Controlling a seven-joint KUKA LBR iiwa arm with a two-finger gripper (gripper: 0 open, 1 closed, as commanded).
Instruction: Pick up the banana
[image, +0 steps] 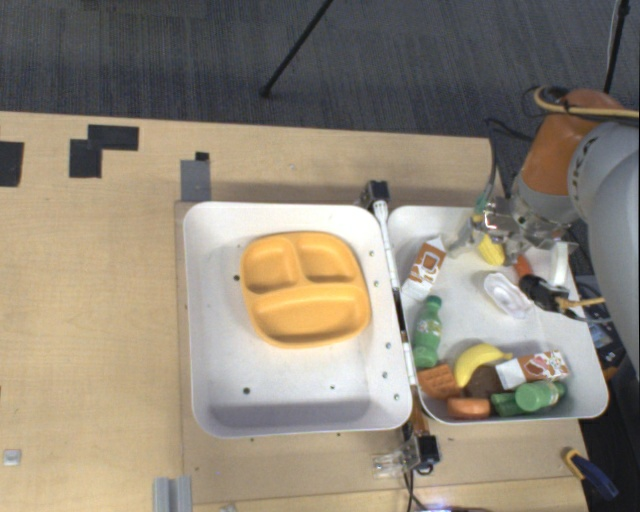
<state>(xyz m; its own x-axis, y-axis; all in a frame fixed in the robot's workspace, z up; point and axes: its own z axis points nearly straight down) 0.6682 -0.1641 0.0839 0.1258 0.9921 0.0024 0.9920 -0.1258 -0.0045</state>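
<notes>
banana (478, 362) lies well apart from gripper (492, 232).

Pale wood-grain counter (90, 300), matt. Two shallow white plastic bins (215, 330), smooth, slight sheen. Yellow-orange moulded plastic compartment tray (302, 287), satin. Yellow plastic toy banana (476, 361), glossy. Small green translucent plastic bottle (427, 334). Floor: dark grey carpet (150, 50), rough weave.

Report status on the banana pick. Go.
Gripper at far end of right bin, over a small yellow item. Banana at near end, not held. Green bottle, brown block and carton crowd it.
</notes>
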